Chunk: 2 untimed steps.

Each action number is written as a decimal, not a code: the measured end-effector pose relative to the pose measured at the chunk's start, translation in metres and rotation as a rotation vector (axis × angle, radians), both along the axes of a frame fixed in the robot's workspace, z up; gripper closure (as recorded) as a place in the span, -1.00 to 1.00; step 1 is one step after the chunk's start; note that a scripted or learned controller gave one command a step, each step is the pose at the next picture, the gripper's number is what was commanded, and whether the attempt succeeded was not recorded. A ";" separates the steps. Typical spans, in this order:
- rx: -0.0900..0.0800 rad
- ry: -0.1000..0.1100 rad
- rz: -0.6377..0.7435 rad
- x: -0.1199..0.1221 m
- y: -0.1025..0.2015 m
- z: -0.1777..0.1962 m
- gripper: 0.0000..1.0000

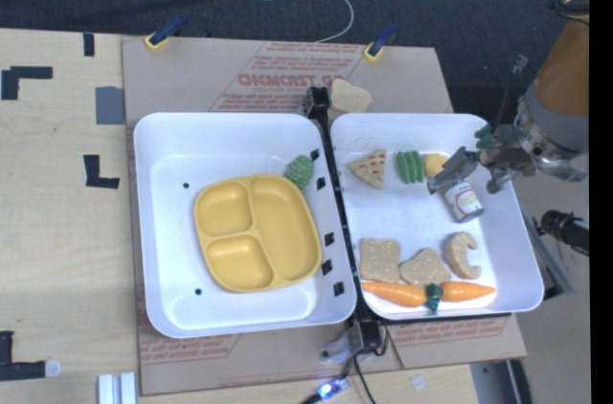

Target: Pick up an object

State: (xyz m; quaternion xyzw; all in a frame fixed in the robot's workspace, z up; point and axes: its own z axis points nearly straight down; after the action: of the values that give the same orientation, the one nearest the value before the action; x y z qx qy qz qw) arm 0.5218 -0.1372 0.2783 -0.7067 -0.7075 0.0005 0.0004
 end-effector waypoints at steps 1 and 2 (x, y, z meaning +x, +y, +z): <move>0.001 0.005 0.000 0.007 0.006 -0.048 -1.00; 0.001 0.005 0.000 0.001 0.016 -0.101 -1.00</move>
State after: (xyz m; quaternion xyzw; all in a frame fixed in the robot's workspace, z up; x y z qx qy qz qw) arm 0.5229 -0.1216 0.1771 -0.7067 -0.7075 0.0017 0.0025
